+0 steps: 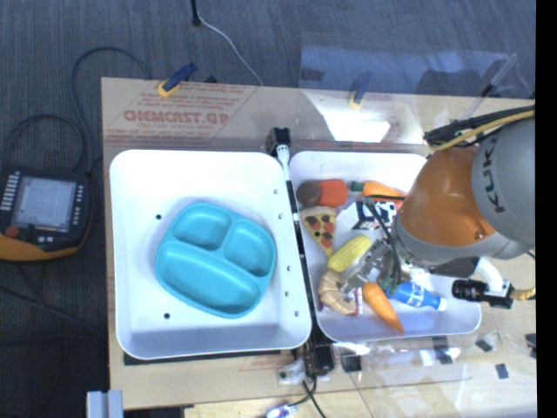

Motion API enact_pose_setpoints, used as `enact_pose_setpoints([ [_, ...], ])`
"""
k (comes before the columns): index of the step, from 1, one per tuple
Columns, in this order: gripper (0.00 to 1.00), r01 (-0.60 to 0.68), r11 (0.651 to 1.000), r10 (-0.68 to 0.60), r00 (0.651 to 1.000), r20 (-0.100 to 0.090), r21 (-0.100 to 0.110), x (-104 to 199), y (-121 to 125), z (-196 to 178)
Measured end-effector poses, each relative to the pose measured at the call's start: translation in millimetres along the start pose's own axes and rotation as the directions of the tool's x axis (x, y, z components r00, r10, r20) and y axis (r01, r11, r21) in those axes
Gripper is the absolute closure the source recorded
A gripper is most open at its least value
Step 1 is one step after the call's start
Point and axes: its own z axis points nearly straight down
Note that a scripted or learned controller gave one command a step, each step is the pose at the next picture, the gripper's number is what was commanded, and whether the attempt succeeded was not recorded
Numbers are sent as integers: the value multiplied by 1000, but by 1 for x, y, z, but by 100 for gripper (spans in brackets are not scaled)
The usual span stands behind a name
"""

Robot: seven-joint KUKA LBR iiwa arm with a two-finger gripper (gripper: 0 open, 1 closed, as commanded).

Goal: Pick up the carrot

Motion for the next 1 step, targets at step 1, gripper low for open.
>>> enact_pose_setpoints([
  [1, 100, 150, 989, -150, 988, -22, 7, 26, 21, -77],
])
